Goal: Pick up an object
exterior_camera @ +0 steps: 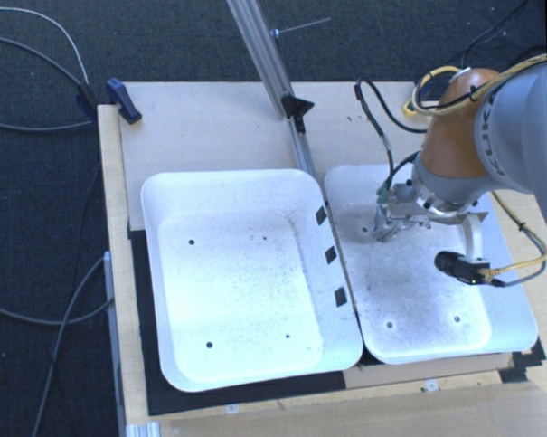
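Sprawling across the pale wooden desk (206, 125) sit two shallow white plastic bins; the left bin (244, 278) looks bare, the right bin (423, 324) near the desk's right edge hosts the grey orange-banded arm (487, 131). Its end effector (387, 224) hovers low there. Open or closed? I cannot tell. No object to grasp is discernible, so handling can't be judged.

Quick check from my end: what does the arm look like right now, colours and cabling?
The arm is grey, with an orange band above the wrist. Yellow and black cables loop beside the band, and a black cable runs down toward the metallic end effector. A small black cylindrical part hangs beside the wrist, with a yellow lead running from it.
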`<action>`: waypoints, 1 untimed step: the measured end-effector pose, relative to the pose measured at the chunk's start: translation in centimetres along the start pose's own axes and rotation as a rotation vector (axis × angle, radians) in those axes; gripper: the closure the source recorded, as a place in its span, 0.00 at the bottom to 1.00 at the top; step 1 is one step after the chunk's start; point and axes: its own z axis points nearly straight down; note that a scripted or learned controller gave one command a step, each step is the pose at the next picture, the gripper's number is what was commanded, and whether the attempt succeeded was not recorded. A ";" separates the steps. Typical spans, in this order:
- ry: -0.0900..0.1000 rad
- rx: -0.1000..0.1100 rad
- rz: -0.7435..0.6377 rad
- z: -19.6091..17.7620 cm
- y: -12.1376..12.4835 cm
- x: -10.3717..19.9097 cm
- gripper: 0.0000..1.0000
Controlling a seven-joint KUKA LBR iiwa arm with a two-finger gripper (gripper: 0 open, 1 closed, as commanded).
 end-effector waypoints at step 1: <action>0.000 0.000 0.000 -1.0 0.0 0.0 1.00</action>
